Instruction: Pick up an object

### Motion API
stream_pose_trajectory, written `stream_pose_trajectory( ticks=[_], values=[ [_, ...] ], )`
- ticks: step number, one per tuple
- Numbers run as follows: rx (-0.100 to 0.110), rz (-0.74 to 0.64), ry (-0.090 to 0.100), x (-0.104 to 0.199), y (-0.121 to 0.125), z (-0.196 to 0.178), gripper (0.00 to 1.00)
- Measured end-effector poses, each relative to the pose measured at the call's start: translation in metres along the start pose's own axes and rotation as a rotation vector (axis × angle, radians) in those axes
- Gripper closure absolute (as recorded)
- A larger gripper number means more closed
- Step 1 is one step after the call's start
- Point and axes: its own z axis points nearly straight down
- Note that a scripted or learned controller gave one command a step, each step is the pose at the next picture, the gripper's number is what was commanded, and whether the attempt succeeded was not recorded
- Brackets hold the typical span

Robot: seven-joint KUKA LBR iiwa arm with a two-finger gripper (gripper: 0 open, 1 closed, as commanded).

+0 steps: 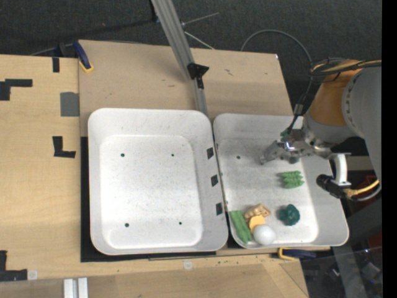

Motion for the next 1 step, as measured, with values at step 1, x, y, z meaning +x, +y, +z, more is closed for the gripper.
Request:
stream_pose_trajectory(
  ticks=[1],
  values=[
    [-0.001, -0.001, 0.0, 0.0005, 0.0004, -0.0112, 1.0]
  ],
)
